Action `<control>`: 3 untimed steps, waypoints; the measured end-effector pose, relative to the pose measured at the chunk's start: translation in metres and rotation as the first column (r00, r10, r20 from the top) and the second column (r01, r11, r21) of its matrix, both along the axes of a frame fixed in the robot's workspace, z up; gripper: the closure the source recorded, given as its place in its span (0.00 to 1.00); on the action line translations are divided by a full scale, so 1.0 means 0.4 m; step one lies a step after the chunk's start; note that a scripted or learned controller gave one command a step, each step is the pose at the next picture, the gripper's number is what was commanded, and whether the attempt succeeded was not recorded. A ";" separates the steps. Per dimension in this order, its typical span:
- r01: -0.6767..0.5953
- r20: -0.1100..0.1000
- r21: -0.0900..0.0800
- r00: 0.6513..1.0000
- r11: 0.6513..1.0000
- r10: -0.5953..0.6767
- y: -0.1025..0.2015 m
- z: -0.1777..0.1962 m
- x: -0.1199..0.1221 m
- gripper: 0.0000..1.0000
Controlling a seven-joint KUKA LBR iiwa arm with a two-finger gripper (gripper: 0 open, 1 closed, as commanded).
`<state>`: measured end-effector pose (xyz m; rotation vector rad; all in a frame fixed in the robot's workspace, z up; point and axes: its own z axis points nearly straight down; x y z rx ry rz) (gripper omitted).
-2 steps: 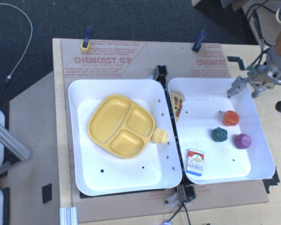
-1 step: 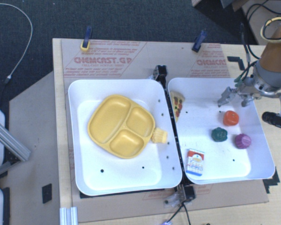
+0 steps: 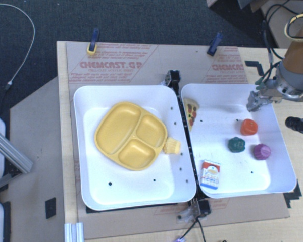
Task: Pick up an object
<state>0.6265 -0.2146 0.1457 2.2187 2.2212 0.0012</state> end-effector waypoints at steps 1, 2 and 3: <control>0.000 0.004 -0.002 1.000 1.000 0.000 0.005 0.159 0.001 1.00; 0.000 0.004 -0.002 1.000 1.000 0.000 0.004 0.229 0.003 1.00; -0.004 -0.004 0.003 1.000 1.000 0.004 0.130 0.244 -0.043 1.00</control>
